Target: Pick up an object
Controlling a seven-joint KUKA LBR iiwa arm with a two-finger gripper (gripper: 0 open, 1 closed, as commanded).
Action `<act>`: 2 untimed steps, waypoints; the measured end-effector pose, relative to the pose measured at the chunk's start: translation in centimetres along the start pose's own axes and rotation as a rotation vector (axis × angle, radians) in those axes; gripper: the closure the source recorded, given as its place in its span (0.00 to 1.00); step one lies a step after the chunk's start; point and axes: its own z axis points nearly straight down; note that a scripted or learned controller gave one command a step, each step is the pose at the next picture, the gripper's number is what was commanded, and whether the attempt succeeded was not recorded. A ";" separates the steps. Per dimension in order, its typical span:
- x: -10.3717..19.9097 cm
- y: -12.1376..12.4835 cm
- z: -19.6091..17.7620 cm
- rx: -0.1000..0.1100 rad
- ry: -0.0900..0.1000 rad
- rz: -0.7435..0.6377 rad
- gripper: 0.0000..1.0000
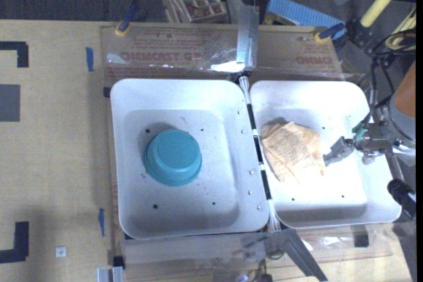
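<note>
Tan crumpled cloth lies in the right bin, against its left wall. Just right of the cloth hangs the tool, fingers parted and gripping nothing; a teal bowl sits upside down in the left bin.

The hand is small, made of dull grey metal, with slim dark fingers and a spot of teal on its body. Thin black cables run up beside it. Behind it the arm is bulky grey, with an orange band at the picture's edge.
</note>
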 end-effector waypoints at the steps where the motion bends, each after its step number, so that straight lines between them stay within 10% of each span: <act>1: -1.7 7.9 6.3 -0.005 -0.003 -0.027 0.00; 2: 0.3 11.6 13.5 -0.014 -0.005 -0.331 0.00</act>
